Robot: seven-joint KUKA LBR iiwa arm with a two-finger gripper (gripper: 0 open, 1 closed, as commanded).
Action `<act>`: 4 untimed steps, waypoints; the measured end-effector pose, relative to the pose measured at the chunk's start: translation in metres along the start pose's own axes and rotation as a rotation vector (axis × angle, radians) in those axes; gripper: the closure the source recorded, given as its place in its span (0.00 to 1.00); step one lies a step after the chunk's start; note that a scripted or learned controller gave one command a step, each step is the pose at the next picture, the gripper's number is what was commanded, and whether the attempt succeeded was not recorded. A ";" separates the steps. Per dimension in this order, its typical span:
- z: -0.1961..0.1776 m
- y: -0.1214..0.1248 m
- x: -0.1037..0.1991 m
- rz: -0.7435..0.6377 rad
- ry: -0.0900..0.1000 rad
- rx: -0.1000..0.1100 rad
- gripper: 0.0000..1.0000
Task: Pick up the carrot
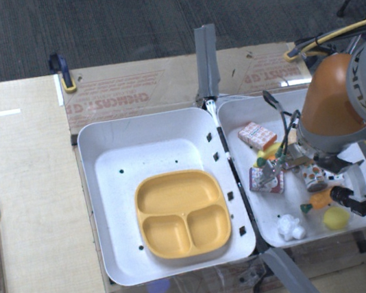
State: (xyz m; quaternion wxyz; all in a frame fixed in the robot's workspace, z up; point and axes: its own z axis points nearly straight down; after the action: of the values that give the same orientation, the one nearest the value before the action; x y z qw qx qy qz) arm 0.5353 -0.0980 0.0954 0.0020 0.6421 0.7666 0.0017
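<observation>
The carrot (318, 200) is a small orange piece with a green tip. It lies in the right bin (267, 236) near the front, just left of a yellow lemon (335, 218). The arm's orange wrist band hangs over the middle right of that bin. Below it, my gripper (290, 156) reaches down among the items in the bin's middle, a little behind and to the left of the carrot. Nothing is visibly held in it.
The right bin also holds a pink box (257, 135), a yellow-green toy (268, 153), a silver packet (266, 179), a brown-and-white item (311, 173) and a white lump (292, 227). A yellow divided plate (182, 213) sits in the left bin (107, 190).
</observation>
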 end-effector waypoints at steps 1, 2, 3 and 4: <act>-0.039 0.078 -0.055 -0.271 -0.001 0.002 0.00; -0.005 0.059 -0.047 0.010 -0.001 -0.010 0.00; -0.002 0.072 -0.017 0.132 0.002 0.015 0.00; 0.003 0.065 -0.009 0.171 0.000 0.004 0.00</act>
State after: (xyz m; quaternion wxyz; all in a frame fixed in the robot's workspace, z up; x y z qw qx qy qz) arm 0.6011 -0.0955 0.0927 0.0006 0.7051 0.7091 0.0002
